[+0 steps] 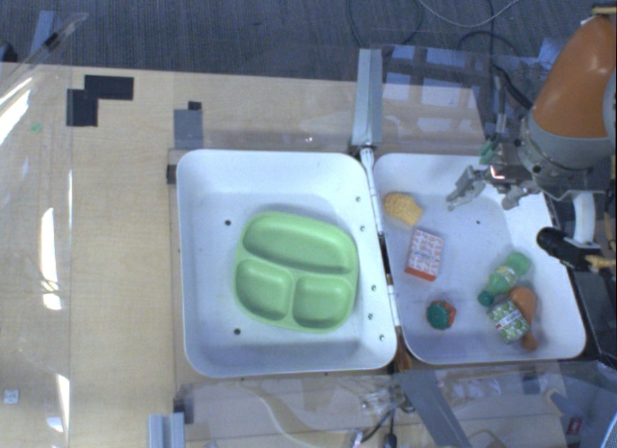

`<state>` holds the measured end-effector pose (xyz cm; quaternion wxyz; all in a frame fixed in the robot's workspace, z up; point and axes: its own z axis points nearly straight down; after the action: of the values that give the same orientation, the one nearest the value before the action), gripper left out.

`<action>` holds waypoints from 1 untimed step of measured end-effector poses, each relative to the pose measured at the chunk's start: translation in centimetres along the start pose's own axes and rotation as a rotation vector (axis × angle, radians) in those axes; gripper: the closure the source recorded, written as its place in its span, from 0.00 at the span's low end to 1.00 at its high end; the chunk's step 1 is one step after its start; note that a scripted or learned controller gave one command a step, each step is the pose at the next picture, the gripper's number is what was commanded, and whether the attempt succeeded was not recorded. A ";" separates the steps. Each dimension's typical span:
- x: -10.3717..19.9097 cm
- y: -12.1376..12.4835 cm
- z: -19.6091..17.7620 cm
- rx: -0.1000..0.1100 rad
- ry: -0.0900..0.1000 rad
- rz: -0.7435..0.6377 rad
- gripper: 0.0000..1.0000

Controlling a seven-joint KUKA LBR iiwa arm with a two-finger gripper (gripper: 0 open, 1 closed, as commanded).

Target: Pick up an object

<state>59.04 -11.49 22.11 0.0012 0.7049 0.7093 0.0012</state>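
Observation:
My gripper [485, 190] hangs over the back of the right bin [463, 345], fingers spread open with nothing between them. Below and left of it lies a yellow pastry-like piece [403, 208]. A small red and white carton [424, 253] lies flat near the bin's middle. A green ball with a red patch [441, 314] sits toward the front. At the right side a green bottle [505, 279], an orange carrot-like piece [525, 313] and another green bottle [506, 319] lie close together.
The left bin [207, 205] holds a green divided plate [294, 270]. A metal divider [367, 99] runs back from between the bins. Cables [424, 3] lie on the floor behind. The arm's orange band [578, 80] looms at the right.

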 end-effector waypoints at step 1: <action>2.0 -3.0 11.9 -0.017 -0.004 -0.252 0.00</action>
<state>56.02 -9.55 10.24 0.0089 0.6103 0.7921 0.0057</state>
